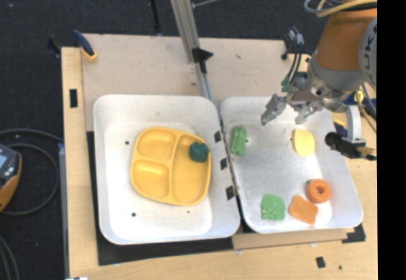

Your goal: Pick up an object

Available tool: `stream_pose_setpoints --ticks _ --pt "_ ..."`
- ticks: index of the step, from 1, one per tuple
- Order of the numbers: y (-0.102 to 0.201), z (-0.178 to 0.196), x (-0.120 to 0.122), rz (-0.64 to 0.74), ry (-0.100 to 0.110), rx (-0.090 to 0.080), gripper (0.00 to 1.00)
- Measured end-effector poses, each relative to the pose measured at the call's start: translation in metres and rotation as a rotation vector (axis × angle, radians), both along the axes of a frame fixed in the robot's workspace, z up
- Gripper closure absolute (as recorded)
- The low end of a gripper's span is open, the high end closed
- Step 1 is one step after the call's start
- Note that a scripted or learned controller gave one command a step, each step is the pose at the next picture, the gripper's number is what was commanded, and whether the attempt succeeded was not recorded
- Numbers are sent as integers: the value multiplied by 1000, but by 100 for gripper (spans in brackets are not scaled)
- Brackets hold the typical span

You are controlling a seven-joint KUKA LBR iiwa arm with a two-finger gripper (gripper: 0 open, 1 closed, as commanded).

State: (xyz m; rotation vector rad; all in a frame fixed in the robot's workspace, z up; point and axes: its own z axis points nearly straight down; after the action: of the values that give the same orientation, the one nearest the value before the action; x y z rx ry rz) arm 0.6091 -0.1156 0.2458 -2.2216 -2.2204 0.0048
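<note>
My gripper [287, 113] hangs over the back of the right bin [279, 164], its fingers spread open with nothing between them. A pale yellow piece [304, 143] lies just in front of it and slightly to the right. At the bin's left wall rests a light green piece [238, 141]. Along the front of this bin sit a green lump [273, 207], an orange block [303, 209] and an orange ring [319, 190].
The left bin [114, 209] holds a yellow divided plate [165, 171] with a dark green object [199, 152] in its right compartment. An aluminium post [184, 12] rises behind the bins. Two clamps [223, 164] join the bins along the seam.
</note>
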Motion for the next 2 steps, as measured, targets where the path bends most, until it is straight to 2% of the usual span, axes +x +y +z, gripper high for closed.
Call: stream_pose_setpoints --ticks 2 --pt "7 -101 12 3 1 1 0"
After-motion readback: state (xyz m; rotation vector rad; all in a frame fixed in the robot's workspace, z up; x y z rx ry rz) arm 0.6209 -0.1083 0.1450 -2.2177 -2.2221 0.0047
